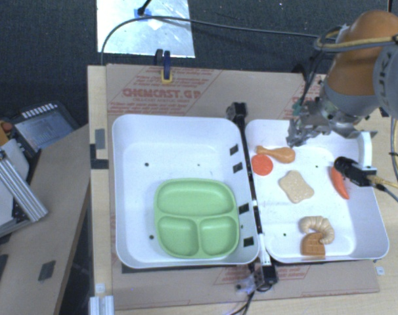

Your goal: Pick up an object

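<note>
Step in hand: the approach, by my reading. The claw (297,135) hangs low over the far part of the right bin (373,238), just above the thick end of a toy chicken drumstick (276,153), and nothing is lifted yet.

Claw state: its dark tips merge with the wrist hardware above them, so I cannot tell whether it is spread or pressed together; nothing is visibly pinched in it.

Task's thing: the drumstick looks the likeliest target. It lies on the floor of the right bin near the far left corner, with its narrow end pointing toward the divider between the bins.

Neighbours in the right bin: a red-orange disc (262,165) touching or just beside the drumstick's near side; a tan cracker-like slice (296,186) near the middle; an orange carrot (340,182) by the right wall; a croissant-shaped pastry (316,233) at the near edge.

Left bin (130,169): holds a green divided plate (197,217), well apart from the claw.

Next move calls for: a short straight descent so the tips straddle the drumstick's thick end, then closing and lifting; the disc beside it may get nudged.

Support: both bins sit on cardboard on the desk (54,176).
</note>
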